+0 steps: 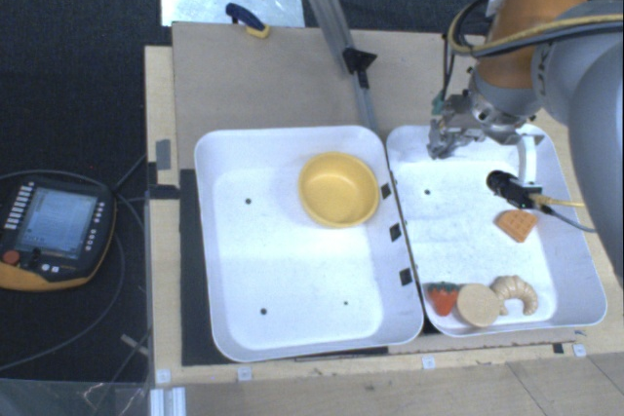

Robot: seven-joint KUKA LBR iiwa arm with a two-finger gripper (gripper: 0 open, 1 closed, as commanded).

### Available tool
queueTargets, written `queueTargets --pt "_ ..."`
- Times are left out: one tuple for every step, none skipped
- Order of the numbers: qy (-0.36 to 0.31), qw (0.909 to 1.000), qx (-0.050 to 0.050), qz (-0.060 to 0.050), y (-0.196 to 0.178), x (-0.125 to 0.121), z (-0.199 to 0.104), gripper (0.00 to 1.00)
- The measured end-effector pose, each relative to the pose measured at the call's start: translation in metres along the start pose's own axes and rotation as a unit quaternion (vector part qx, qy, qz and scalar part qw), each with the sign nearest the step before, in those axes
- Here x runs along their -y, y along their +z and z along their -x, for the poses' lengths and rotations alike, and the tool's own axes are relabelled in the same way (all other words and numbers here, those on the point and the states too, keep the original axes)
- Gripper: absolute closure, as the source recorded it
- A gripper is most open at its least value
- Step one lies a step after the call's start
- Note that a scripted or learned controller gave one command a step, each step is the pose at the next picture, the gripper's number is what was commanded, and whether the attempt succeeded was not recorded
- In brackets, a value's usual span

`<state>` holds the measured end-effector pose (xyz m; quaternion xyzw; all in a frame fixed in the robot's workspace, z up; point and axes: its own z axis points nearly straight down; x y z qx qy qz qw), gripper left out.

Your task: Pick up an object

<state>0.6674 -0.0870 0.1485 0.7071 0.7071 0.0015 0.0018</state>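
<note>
A pendant lies off the surface's left edge, on the dark floor, well clear of the work. On the surface the left bin carries one thing, a yellow bowl, upright near the bin's back right corner and close to the wall it shares with its neighbour.

The right bin carries the small items. Along its front edge sit a red piece, a round tan disc touching it, and a curled pastry just beside the disc. An orange wedge lies apart from them, near the bin's right wall and about midway back. Any of these, or the bowl, could serve as the object to pick.

The gripper hangs over the back left corner of the right bin, with the arm coming in behind it from the right. Its tip is small and dark against the bin wall, so I cannot tell whether it is spread or closed. Nothing shows at it, and every item rests on a bin floor.

By that reading the pick is not yet made. The gripper is well apart from all the items, so the approach, the closing and the lift are all left to do.
</note>
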Motion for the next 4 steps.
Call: queueTargets --pt "0.000 1.0000 0.000 0.001 -0.053 -0.001 0.000 1.00" --pt "-0.002 1.0000 -0.001 -0.002 -0.049 0.002 -0.054 1.00" --pt "-0.002 1.0000 -0.001 -0.002 -0.062 0.000 -0.102 1.00" --pt "-0.002 1.0000 -0.001 -0.002 -0.076 0.011 -0.149 1.00"
